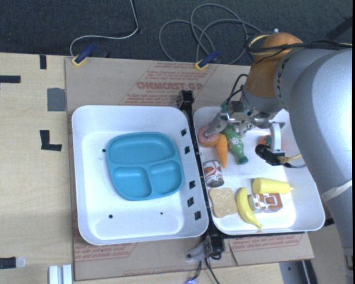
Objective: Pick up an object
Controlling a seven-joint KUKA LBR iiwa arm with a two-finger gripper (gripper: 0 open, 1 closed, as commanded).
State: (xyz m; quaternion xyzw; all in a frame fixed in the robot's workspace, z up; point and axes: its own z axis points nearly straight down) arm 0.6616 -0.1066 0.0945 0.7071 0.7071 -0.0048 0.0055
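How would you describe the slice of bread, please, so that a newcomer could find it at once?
Look in the right-hand white bin, along its near edge. By the divider between the bins lies the slice of bread, just below the small can and left of the banana. It is the only flat, tan, squarish piece there.

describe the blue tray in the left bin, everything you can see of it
The blue divided plate is a smooth, plastic-looking tray with rounded corners and three compartments: one long section across the top and two smaller ones below. It lies flat, slightly rotated, near the middle of the left white bin. Its compartments hold nothing, and only the bin floor touches it.
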